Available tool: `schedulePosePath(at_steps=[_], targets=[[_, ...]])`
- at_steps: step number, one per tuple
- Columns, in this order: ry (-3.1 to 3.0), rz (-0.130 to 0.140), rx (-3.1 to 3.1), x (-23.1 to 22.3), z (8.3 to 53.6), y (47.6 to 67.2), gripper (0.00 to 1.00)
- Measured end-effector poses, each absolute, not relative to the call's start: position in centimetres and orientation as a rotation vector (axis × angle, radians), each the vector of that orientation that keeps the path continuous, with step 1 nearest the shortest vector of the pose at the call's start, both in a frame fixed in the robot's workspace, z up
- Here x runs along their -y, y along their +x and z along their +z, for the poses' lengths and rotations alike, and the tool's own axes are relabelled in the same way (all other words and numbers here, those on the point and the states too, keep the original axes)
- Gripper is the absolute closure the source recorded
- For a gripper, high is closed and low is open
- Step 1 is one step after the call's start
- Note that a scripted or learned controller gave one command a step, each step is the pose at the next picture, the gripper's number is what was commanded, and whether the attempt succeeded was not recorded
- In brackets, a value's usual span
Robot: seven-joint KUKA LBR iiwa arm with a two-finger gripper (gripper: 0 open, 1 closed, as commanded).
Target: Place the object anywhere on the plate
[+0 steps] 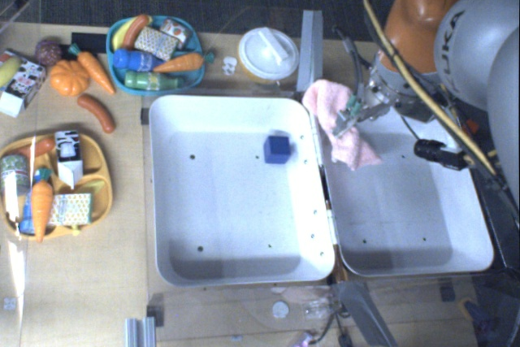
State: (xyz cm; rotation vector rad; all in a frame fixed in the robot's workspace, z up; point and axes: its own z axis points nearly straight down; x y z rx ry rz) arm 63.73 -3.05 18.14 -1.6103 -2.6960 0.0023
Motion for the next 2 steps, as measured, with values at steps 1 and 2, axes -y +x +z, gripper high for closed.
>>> schedulePosePath(at_steps=[1,2], targets=[[-1.600,0.000,2.704,2.9,22.2,63.9,1.00],[-1.024,-0.001,2.969,-2.3,23.0,63.2,1.00]])
